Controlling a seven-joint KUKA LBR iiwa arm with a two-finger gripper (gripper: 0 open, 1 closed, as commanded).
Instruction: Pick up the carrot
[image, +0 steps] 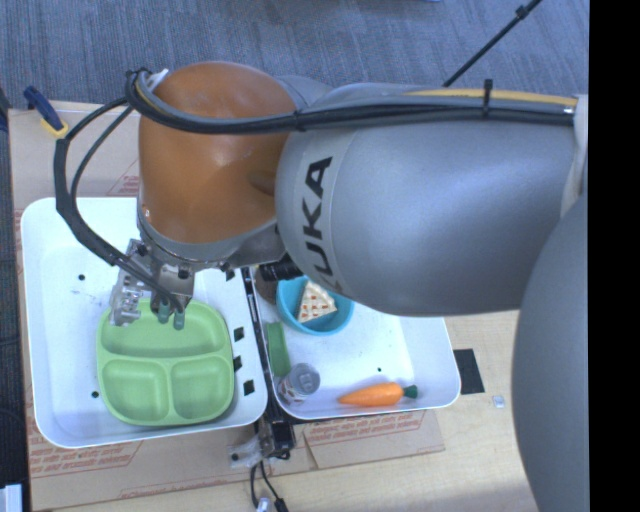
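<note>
Below the gripper (150, 308) I see one smooth green plastic tray (166, 372), rounded at the corners and split into three compartments, lying in the left white bin (40, 300). My gripper hangs over the tray's upper edge; its metal fingers stand slightly apart with nothing between them. Bare white floor lies to its left. Right of the gripper, in the second bin (435, 365), I count one blue bowl (335, 318) with a pale wedge inside, one green piece by the divider, one small grey round item, and one tapered orange carrot (372, 396) lying near that bin's lower edge, well apart from the gripper.
</note>
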